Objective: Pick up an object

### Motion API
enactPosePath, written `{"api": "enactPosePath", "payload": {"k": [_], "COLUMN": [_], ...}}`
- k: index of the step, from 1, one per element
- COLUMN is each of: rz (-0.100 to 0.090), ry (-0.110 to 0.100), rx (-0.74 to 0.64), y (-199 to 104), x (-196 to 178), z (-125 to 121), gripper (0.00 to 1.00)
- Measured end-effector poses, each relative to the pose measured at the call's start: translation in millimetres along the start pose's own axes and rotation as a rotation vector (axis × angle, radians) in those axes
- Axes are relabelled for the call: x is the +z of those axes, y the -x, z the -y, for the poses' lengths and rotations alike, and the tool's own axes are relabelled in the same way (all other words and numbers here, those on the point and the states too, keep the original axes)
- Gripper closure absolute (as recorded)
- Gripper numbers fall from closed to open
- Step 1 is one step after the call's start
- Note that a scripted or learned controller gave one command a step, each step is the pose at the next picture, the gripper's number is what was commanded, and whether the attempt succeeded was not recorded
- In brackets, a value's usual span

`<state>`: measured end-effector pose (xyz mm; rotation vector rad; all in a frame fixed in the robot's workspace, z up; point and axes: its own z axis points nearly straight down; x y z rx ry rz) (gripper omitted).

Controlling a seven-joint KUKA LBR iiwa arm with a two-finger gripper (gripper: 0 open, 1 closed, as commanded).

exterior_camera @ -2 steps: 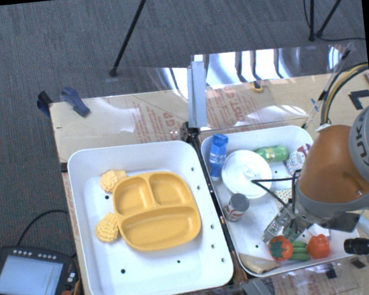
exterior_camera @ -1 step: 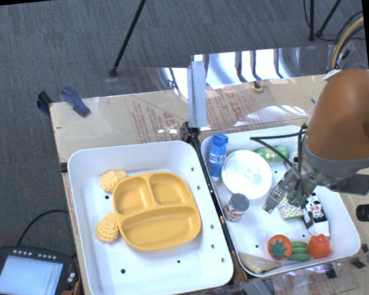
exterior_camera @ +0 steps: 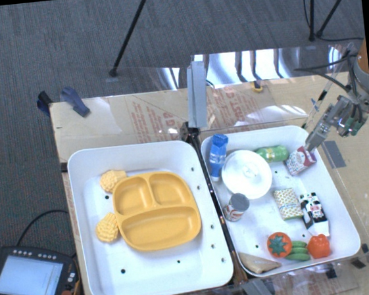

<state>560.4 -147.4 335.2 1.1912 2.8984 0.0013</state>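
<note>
My gripper [exterior_camera: 312,139] hangs over the right bin's [exterior_camera: 346,214] far right corner, reaching in from the right edge. Its tip is just above and to the right of a small red and white carton [exterior_camera: 300,161] that lies against the bin's wall. Nothing shows in its grasp. Close to the carton lie a green bottle [exterior_camera: 272,153] and a white round plate [exterior_camera: 246,173]. A blue bottle [exterior_camera: 217,153] lies at the bin's far left.
The right bin also holds a can [exterior_camera: 236,206], a green patterned box [exterior_camera: 287,202], a cow-print carton [exterior_camera: 312,208], a tomato [exterior_camera: 279,244], a red pepper [exterior_camera: 319,246] and a wedge [exterior_camera: 259,261]. The left bin [exterior_camera: 92,266] holds a yellow divided tray [exterior_camera: 156,209] and two waffles [exterior_camera: 112,180].
</note>
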Motion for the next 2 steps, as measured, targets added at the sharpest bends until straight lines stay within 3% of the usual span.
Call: {"api": "enactPosePath", "payload": {"k": [1,2], "rz": [-0.019,-0.005], "ry": [-0.009,0.001], "rx": [-0.199,-0.741], "y": [-39.5,65.8], "x": [161.8,134.6], "z": [-42.1,13.7], "gripper": [1.0,1.0]}}
